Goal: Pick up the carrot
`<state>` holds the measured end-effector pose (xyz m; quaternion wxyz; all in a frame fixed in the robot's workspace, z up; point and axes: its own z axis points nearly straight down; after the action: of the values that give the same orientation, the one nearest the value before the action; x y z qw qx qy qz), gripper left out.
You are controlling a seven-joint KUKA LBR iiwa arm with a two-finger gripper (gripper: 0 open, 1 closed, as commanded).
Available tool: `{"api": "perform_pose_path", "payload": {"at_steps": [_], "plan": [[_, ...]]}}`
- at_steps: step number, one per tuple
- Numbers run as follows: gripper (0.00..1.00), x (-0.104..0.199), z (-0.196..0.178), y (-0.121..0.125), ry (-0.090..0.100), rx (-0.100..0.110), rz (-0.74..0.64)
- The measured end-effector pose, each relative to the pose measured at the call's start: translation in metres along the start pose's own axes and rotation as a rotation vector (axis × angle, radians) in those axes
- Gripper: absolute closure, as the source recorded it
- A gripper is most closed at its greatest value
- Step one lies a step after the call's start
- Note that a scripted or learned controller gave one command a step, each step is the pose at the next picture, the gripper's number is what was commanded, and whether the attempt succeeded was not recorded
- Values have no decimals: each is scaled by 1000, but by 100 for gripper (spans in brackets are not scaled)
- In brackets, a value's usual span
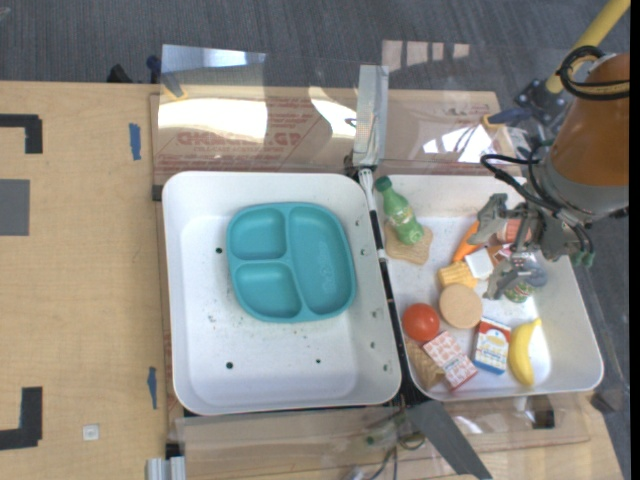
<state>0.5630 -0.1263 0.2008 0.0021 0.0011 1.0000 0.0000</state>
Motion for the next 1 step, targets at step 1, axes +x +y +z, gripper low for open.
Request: {"api": "perform_pose_path", "payload": {"at_steps": [1], "plan": [[0, -31, 101, 6, -9, 2, -45]]}}
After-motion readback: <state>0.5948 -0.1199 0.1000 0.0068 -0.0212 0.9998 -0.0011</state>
